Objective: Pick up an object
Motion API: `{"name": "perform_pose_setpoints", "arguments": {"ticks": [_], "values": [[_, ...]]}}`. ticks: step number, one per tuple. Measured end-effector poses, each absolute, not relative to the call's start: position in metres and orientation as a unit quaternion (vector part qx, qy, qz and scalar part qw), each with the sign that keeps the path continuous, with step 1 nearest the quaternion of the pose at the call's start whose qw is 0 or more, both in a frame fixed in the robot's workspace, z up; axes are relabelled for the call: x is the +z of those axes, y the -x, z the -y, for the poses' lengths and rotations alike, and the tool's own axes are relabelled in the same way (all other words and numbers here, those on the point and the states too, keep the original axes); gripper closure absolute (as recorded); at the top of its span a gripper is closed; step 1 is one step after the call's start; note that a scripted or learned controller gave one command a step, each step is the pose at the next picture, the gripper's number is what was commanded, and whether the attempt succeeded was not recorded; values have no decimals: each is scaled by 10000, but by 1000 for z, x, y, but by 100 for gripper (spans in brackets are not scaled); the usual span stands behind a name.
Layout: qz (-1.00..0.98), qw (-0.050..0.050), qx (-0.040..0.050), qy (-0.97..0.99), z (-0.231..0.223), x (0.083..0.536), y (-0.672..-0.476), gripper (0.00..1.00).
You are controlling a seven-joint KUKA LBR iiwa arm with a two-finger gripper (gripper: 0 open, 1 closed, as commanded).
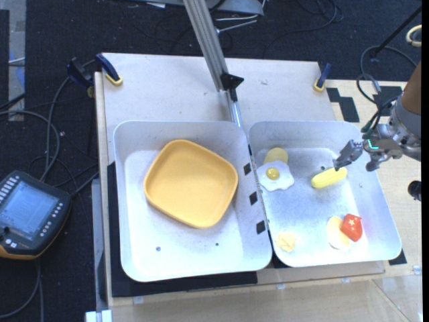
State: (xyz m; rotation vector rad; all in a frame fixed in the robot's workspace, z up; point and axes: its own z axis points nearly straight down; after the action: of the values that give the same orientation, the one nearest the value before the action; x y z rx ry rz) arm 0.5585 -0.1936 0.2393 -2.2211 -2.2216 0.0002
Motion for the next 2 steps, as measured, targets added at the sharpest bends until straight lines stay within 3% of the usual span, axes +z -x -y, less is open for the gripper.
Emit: {"name": "perform_pose_setpoints", "arguments": {"ticks": [1,2], "values": [[7072,1,1,7070,194,239,-559,0],[7070,19,13,7072,203,184,-558,0]]}}
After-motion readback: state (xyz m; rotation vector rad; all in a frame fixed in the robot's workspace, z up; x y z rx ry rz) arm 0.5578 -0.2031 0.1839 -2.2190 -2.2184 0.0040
